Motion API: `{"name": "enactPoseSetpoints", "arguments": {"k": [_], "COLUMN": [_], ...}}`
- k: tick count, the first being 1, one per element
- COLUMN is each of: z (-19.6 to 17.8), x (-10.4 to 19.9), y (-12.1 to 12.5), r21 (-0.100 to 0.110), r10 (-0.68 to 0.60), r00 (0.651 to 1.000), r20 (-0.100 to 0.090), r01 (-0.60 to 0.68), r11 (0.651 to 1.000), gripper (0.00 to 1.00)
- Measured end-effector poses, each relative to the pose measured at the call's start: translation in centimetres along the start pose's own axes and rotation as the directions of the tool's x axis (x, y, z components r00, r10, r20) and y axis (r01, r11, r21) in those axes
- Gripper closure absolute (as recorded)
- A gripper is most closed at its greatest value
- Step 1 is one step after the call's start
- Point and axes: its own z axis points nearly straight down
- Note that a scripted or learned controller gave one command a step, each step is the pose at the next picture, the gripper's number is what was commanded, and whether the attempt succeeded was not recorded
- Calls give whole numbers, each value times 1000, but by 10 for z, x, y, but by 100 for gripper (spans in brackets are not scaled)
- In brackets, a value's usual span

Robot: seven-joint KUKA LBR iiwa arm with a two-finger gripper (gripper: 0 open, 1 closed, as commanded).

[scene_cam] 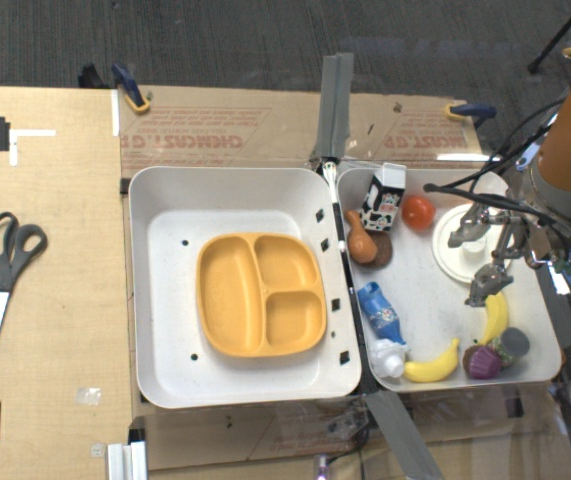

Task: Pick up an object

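The right bin (540, 298) holds a cow-patterned carton (383, 200), a red tomato (418, 211), a brown pear (363, 245), a blue bottle (379, 311), two bananas (433, 366) (495, 318), a purple fruit (481, 361) and a white dish (458, 258). My gripper (475, 258) hangs over the right part of the white dish. It is open, with one finger near the dish's top and the other by the upper banana. Nothing sits between the fingers.
The left bin (155, 268) holds a yellow divided plate (262, 294). Scissors (5, 268) lie on the bench at far left. Cables and the arm crowd the right bin's right side. A grey round object (514, 343) sits beside the purple fruit.
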Motion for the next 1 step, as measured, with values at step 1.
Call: {"name": "enactPoseSetpoints", "arguments": {"k": [1], "z": [109], "x": [-61], "y": [25], "r21": [0], "r10": [176], "r00": [984], "r20": [1], "r01": [-176], "r11": [984], "gripper": [0]}}
